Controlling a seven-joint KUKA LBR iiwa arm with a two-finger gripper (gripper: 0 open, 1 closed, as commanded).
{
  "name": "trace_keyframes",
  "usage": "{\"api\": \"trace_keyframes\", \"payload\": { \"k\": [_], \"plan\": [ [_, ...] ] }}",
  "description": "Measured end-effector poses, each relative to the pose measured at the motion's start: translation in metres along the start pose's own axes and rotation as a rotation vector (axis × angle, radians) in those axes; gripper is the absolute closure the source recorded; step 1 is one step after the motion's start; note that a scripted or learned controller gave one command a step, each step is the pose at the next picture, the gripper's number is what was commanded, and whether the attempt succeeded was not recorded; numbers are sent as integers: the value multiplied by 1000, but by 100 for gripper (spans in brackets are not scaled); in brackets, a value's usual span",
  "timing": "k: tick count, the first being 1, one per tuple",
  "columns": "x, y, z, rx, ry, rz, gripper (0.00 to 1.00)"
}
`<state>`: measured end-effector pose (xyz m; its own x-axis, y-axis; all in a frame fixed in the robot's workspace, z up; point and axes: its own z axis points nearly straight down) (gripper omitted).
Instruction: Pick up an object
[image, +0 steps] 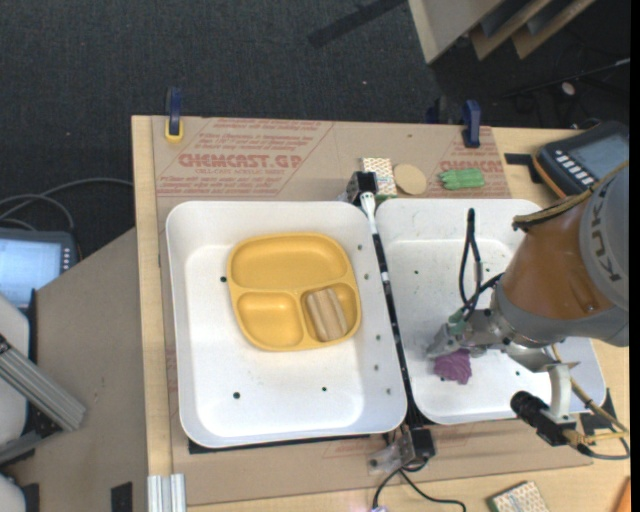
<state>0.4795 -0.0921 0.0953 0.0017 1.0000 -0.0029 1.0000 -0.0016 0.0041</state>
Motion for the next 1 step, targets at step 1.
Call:
{"api": "trace_keyframes", "payload": {
  "k": [1],
  "plan": [
    [59, 3, -133, -10, 4, -11, 100]
  ]
}}
